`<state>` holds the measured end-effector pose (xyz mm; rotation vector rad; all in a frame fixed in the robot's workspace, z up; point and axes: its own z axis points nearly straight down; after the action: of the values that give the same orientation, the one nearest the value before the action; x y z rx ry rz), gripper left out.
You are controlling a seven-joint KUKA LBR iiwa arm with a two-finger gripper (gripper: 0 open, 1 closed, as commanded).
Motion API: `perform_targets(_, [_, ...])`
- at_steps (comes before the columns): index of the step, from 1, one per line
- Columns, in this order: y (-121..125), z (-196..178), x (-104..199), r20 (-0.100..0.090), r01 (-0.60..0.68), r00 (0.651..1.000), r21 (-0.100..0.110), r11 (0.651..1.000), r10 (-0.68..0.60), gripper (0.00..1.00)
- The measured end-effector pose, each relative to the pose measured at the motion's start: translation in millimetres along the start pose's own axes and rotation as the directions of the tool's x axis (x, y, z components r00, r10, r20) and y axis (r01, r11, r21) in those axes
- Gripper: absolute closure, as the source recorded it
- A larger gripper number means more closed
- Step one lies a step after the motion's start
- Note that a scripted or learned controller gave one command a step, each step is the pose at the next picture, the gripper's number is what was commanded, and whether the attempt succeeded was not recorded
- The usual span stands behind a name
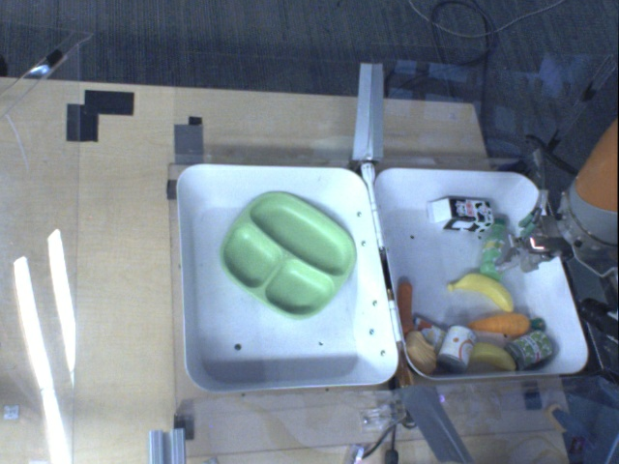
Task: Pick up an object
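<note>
My jaws [527, 251] low at right bin [426, 193] far edge, by green item [494, 249]; opening: cannot tell. Banana [481, 291], carrot [500, 324] clustered near, crowding approach.

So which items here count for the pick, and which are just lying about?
For the pick: end effector, green bottle, banana, carrot, milk carton, all in the right bin.
Lying about: green divided plate, left bin, cable.
</note>
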<state>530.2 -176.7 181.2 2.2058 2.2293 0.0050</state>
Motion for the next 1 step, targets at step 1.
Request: perform_targets(1, [-0.1,0.2,0.0,0.0,0.0,1.0,0.0,1.0,0.0,0.0])
